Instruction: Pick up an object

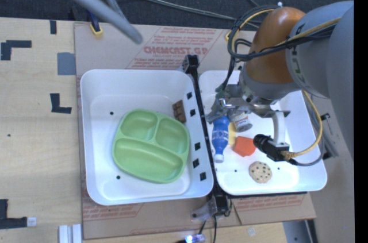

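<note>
We are low in the right bin (310, 181) with the gripper (225, 110) just above the blue bottle (219, 140), beside the orange block (244, 146) and cookie (260, 172), nothing lifted yet, and we cannot tell how the jaws stand.

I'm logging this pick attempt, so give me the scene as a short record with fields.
left bin: green divided plate; small brown block near the right wall
right bin: blue bottle, orange block, cookie
gripper: low over the right bin, above the blue bottle's top end
held object: none visibly between the fingers
</note>
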`<control>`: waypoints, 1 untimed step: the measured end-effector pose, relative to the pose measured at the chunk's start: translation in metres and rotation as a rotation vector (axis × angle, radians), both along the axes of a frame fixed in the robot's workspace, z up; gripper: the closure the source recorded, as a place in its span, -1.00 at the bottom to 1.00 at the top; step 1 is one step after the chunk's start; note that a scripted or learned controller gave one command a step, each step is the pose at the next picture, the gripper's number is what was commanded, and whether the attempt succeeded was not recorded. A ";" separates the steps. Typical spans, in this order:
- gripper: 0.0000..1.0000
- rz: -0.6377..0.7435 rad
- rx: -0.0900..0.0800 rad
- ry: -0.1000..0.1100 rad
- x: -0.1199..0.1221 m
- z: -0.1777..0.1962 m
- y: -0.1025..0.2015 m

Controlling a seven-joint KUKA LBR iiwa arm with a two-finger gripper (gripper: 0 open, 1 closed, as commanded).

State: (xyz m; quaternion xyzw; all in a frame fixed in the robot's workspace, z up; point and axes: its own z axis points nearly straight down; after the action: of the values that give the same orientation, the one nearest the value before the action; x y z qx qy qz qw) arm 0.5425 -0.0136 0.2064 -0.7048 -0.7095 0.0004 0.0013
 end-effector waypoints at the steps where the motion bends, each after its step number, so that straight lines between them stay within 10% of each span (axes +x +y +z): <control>1: 1.00 0.001 0.000 -0.001 0.008 0.000 0.054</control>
State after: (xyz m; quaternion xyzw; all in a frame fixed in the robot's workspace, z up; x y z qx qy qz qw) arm 0.5500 0.0402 0.2061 -0.7045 -0.7097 0.0001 0.0011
